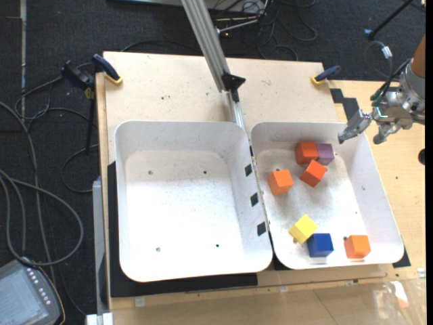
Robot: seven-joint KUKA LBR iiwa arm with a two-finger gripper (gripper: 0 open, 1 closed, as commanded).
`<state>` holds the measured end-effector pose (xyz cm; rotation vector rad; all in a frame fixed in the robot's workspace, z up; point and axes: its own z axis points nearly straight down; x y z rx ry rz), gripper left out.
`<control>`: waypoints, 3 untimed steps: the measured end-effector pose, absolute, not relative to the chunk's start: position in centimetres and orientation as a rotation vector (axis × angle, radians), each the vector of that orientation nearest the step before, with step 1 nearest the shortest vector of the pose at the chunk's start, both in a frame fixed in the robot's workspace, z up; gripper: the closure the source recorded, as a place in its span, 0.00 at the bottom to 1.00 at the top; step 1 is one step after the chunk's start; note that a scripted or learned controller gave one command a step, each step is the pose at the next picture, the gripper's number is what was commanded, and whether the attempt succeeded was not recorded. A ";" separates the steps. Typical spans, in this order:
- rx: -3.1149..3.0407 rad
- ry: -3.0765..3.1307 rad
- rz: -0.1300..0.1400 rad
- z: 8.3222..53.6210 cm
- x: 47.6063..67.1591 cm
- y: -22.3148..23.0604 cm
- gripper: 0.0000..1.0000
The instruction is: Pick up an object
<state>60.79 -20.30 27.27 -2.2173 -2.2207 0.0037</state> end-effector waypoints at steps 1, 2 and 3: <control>-2.218 -2.226 0.001 27.5 60.9 -20.3 0.00; -2.218 -2.221 0.004 23.2 60.8 -19.9 0.00; -2.217 -2.220 0.005 16.9 61.0 -19.4 0.00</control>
